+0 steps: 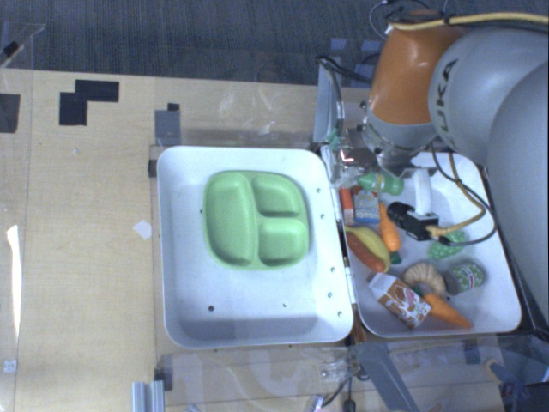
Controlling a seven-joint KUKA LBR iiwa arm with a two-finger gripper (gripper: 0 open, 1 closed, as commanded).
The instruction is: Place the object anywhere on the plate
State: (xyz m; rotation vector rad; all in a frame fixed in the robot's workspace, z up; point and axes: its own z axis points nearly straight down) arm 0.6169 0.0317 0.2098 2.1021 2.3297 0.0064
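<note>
Claw [371, 172] of mine sits over the right bin's [502, 316] far left corner, grip state unclear; green plate [256, 218] lies in the left bin [180, 299]

The only lettering that can be read is on the arm [480, 67]: dark capital letters run down its grey housing just beside the orange band, and they appear to spell "KUKA", seen at a slant. The small carton [401, 302] in the right bin [506, 316] carries print, but it is too small and blurred to make out.
</note>
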